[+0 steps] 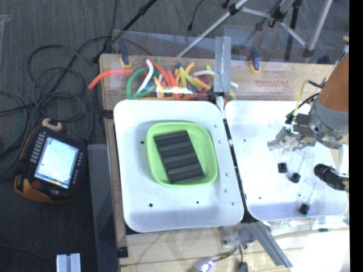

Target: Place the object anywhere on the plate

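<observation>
dark ridged block (179,157) on green plate (209,146), left bin (130,203); jaws' state impossible to tell

Two white bins (170,208) (255,152) sit side by side. There is one green plate (210,152), and on it one dark ridged block (179,157). One arm (336,95) reaches in, and one handheld screen unit (51,164) lies off the bench.

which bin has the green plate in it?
The left bin, away from the arm. The green plate lies in it with a dark ridged block on top; the gripper is over the right bin.
</observation>
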`<state>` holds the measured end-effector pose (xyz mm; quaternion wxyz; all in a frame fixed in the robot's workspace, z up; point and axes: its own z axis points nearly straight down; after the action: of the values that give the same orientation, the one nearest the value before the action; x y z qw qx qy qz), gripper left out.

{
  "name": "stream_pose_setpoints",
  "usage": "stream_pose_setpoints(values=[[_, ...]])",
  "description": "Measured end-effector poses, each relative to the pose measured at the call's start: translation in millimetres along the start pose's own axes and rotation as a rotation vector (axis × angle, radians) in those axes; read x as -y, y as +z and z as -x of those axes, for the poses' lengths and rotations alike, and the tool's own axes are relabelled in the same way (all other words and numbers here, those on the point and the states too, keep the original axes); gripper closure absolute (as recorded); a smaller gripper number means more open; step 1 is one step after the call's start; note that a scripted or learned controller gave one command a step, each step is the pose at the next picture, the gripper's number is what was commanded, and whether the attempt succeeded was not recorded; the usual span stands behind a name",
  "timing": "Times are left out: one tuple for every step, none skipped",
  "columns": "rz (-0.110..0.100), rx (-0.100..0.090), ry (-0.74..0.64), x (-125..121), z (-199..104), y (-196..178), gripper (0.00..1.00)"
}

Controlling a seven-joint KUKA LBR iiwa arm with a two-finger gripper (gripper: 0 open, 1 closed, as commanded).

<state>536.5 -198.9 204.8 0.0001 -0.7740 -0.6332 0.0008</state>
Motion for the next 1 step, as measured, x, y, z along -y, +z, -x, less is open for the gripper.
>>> stream_pose_setpoints(values=[[0.0, 0.0, 0.0, 0.0, 0.0, 0.0, 0.0]])
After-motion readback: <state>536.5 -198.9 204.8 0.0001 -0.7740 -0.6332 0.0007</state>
